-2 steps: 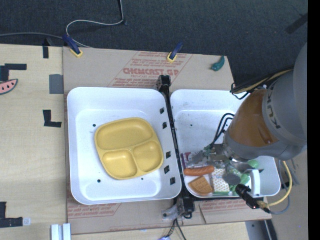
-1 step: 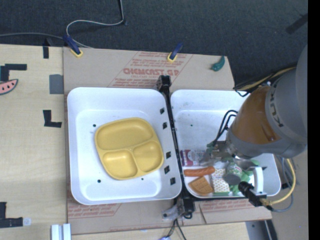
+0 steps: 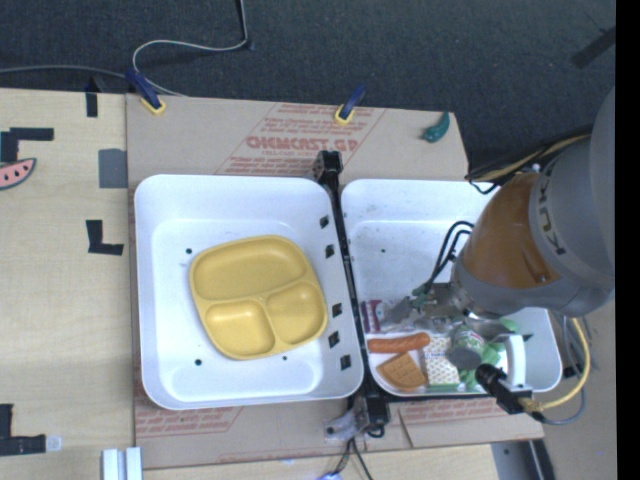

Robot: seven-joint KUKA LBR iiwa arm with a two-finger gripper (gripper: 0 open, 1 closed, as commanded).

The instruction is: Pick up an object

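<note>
The right bin [image 3: 400,208] holds a heap of small objects near its front edge: an orange carrot-like piece [image 3: 398,344], a brown waffle-like piece [image 3: 402,371], a green and white item [image 3: 478,356] and a flat packet [image 3: 372,315]. My gripper [image 3: 452,320] hangs low over this heap, just right of the carrot piece. The grey arm with its orange band [image 3: 505,243] comes in from the right and covers the back right part of the bin. A yellow divided plate [image 3: 258,295] lies in the left bin [image 3: 165,268].
A black divider [image 3: 338,258] with clips runs between the two bins. Both bins rest on a cardboard sheet [image 3: 300,138]. A cable [image 3: 190,43] loops over the dark floor at the back. A small teal object [image 3: 436,127] lies at the cardboard's far right corner.
</note>
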